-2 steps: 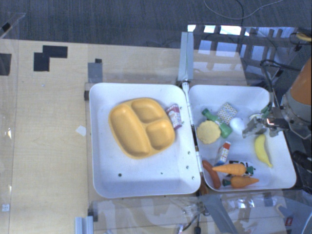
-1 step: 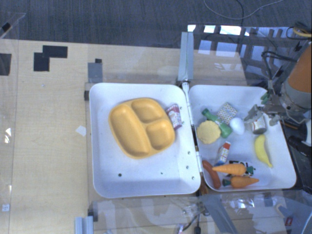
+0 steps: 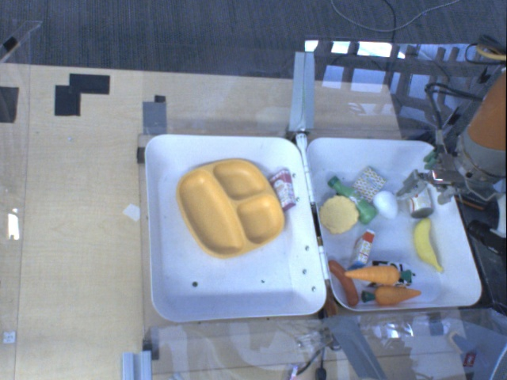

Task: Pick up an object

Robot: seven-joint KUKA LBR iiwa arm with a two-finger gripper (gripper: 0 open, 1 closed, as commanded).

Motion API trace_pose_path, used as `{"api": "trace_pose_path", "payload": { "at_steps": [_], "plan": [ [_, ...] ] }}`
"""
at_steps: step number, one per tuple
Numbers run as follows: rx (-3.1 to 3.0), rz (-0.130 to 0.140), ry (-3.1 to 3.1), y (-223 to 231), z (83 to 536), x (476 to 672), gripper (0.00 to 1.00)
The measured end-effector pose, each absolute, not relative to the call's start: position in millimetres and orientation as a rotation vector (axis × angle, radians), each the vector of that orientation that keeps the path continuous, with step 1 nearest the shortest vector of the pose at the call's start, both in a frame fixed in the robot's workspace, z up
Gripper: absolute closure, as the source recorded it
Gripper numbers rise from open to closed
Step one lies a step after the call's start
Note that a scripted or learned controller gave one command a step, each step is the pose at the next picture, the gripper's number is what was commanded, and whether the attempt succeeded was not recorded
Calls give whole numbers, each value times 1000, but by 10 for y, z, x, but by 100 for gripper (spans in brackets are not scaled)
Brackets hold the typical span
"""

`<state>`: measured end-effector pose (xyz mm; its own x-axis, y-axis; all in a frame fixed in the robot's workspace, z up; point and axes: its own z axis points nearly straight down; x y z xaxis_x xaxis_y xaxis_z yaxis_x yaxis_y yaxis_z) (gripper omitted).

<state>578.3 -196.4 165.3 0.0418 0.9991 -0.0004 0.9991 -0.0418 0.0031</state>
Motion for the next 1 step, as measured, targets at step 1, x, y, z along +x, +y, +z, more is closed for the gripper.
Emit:
{"api": "trace_pose_path", "payload": {
  "at_steps": [1],
  "plan": [
    [2232,6,2203,-1969,1218,5800,0]
  ]
}}
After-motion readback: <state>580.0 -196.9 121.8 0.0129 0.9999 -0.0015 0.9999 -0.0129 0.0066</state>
